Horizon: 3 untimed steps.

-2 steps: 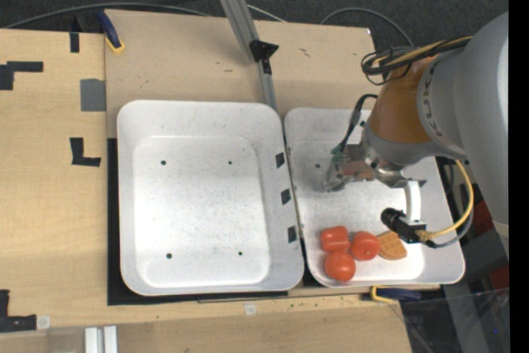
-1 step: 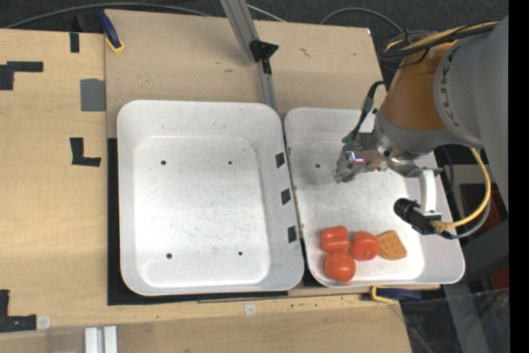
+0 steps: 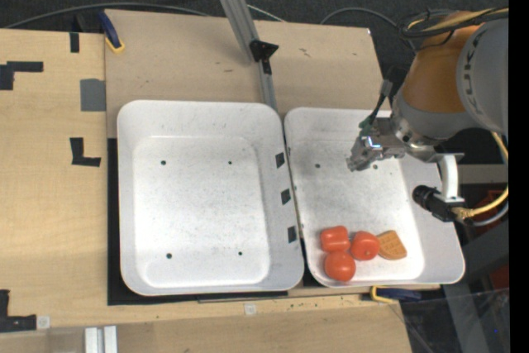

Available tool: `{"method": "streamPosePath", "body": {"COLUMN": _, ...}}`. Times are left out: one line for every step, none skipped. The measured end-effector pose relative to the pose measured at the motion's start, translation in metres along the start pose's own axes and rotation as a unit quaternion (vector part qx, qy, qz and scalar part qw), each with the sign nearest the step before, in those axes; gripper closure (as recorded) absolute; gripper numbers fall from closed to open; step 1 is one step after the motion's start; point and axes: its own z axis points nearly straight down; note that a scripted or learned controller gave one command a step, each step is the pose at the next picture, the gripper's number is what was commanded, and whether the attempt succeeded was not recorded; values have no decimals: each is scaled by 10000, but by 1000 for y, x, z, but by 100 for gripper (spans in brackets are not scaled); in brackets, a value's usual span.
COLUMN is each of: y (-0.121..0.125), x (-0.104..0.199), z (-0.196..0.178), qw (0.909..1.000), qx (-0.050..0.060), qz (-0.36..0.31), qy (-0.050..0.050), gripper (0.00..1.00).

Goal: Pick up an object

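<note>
Three red tomato-like balls (image 3: 340,249) lie clustered at the near end of the right bin (image 3: 331,136). An orange-brown wedge (image 3: 392,245) rests just to their right. My gripper (image 3: 360,160) hangs over the middle of the right bin, well back from the cluster, on the grey arm with the orange band (image 3: 438,78). Nothing shows between its fingers.
The left bin (image 3: 198,194) sits beside the right one, with black clips along the shared edge. A slanted metal pole (image 3: 235,4) rises behind the bins. Cables trail off the arm at the right edge of the bench.
</note>
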Motion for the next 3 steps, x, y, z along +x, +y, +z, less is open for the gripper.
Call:
{"method": "streamPosePath", "body": {"y": 3, "x": 7, "z": -45, "qw": 10000, "qx": -6, "qz": -13, "qy": 2, "gripper": 100}}
{"method": "streamPosePath", "body": {"y": 23, "x": 64, "z": -36, "qw": 10000, "qx": 19, "qz": -37, "qy": 11, "gripper": 100}}
{"method": "streamPosePath", "body": {"y": 35, "x": 128, "z": -36, "qw": 10000, "qx": 19, "qz": -43, "qy": 15, "gripper": 100}}
